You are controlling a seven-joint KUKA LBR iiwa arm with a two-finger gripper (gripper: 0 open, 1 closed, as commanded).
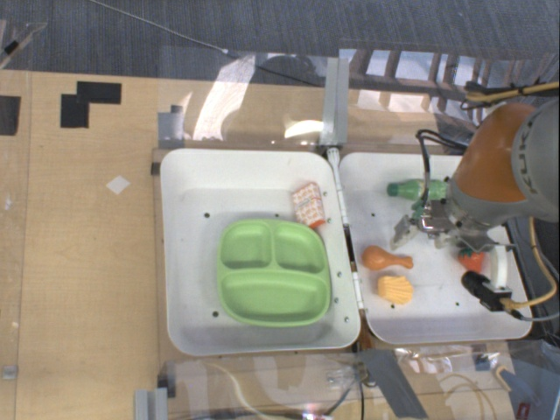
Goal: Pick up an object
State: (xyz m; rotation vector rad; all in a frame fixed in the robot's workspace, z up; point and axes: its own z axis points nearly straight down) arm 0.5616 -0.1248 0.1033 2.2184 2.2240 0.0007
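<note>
On my feed, the wooden surface runs bare along the left, marked with a few black squares. Next comes the left bin, where a green divided plate lies flat, three compartments up. Just above its upper right corner, a small red-and-white packet rests close to the wall between the bins.

Moving into the right bin, I see an orange toy drumstick lying on its side, and just below it a yellow ridged piece (it looks like toy corn, though I cannot be sure). A green bottle lies near the top, partly behind a black cable.

The gripper hangs above the bin floor, between the bottle and the drumstick, its fingers spread apart with nothing between them. The drumstick sits just below and left of it, not touched. Further right, a small red object peeks out under the arm, mostly hidden.
</note>
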